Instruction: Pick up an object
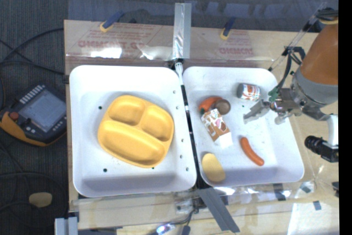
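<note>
You're at the approach step, nothing picked yet. On the counter (77, 30), left bin (82, 118) holds the yellow tray (136, 129); right bin (286, 168) holds the targets. Arm (322, 63) comes in from 3 o'clock, gripper (263, 110) w/ jaws spread, nothing between them. Can (249, 91) sits just at its 11 o'clock, sausage (252, 151) toward 6. Next: centre over one obj, drop, close.

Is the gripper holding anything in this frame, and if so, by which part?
Nothing is held. The gripper hangs over bare floor of the right bin, beside the can.
</note>
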Robot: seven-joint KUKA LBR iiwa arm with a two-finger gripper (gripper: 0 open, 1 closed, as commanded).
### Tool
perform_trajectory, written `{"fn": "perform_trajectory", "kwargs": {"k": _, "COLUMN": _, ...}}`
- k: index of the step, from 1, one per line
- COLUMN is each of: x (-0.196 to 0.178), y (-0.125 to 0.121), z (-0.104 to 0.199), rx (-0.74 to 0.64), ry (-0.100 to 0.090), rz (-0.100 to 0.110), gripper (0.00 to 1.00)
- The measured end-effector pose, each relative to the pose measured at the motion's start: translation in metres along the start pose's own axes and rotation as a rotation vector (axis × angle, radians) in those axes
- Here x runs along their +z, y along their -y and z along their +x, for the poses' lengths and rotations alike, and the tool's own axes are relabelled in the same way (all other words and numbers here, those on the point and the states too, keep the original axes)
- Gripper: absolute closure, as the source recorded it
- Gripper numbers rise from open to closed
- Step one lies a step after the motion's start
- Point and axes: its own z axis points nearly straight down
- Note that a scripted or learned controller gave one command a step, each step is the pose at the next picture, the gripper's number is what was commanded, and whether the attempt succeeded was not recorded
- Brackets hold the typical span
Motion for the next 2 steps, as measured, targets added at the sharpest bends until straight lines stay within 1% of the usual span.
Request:
{"fn": "perform_trajectory", "kwargs": {"k": 1, "x": 0.092, "y": 0.022, "z": -0.028, "rx": 0.079, "ry": 0.000, "rz": 0.001, "gripper": 0.00}}
{"fn": "perform_trajectory", "kwargs": {"k": 2, "x": 0.140, "y": 0.026, "z": -0.022, "rx": 0.131, "ry": 0.004, "rz": -0.015, "gripper": 0.00}}
